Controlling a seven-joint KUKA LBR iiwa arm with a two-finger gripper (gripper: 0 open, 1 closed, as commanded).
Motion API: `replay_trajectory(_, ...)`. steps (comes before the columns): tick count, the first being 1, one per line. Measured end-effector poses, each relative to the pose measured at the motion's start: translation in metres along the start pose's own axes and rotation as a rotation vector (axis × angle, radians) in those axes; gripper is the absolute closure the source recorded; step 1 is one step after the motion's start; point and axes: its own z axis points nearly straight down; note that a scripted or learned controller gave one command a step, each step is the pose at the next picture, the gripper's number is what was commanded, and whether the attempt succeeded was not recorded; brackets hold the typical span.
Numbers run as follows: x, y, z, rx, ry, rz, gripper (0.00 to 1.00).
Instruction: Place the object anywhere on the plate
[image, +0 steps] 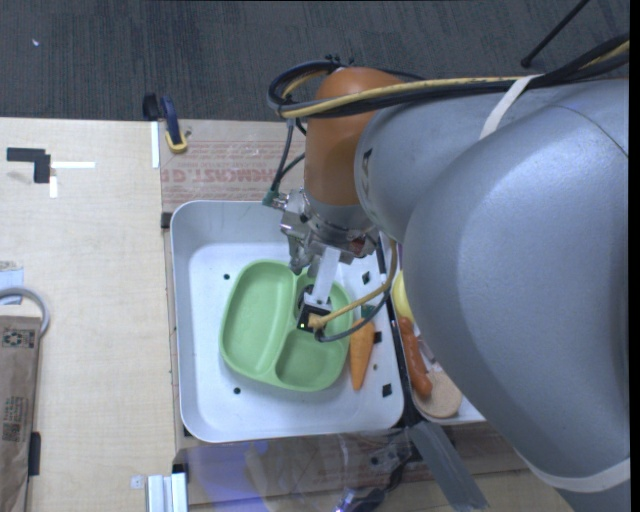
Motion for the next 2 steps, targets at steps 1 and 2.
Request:
replay_trajectory(1, 0.0, 0.0, 0.0001, 0.0, 0.0, 0.0, 0.0)
replay_trajectory(2, -0.0012, 0.0001, -0.008, 0.002, -0.004, -0.001, 1.0)
